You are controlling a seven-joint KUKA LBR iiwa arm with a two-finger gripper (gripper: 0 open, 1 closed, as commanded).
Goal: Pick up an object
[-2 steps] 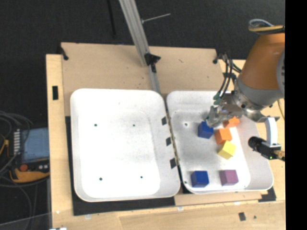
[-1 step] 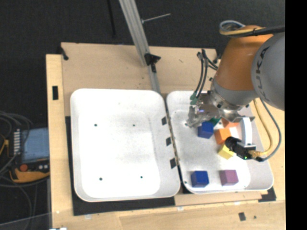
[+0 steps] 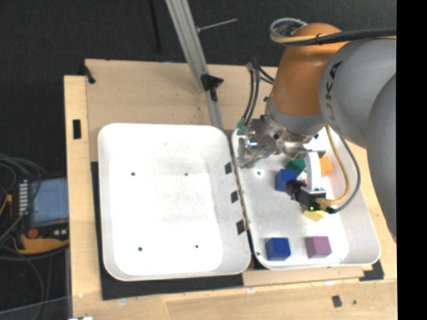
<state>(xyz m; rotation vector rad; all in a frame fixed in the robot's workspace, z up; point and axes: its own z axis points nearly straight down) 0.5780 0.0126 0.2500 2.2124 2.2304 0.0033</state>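
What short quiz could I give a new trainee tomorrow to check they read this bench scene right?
1. True or false: the purple block lies in the right bin.
2. Which block sits beside the purple one? A) blue block B) red block C) black block
3. Fill in: the arm's band above the wrist is ____.

Key: 1 true; 2 A; 3 orange.
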